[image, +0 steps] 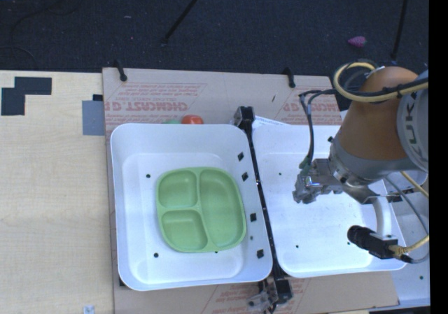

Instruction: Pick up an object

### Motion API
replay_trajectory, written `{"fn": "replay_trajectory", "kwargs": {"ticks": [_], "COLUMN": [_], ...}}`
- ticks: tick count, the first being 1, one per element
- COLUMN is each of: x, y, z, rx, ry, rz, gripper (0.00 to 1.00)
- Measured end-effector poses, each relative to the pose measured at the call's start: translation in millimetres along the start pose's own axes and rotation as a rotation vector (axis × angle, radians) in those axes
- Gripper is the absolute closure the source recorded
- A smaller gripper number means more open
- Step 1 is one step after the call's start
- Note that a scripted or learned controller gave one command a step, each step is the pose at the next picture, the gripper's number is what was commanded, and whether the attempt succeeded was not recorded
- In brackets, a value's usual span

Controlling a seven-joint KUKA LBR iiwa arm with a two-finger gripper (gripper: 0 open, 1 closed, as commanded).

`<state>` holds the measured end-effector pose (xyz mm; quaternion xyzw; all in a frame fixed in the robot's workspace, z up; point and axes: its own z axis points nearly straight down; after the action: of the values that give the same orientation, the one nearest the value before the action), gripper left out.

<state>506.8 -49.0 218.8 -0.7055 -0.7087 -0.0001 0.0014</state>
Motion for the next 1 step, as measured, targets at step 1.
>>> {"fn": "replay_trajectory", "kwargs": {"ticks": [1], "x": [53.2], "y": [5.7], "z": [7.2], "rx": [0.002], "ry": [0.000], "rz": [0.000], "gripper": [1.00]}}
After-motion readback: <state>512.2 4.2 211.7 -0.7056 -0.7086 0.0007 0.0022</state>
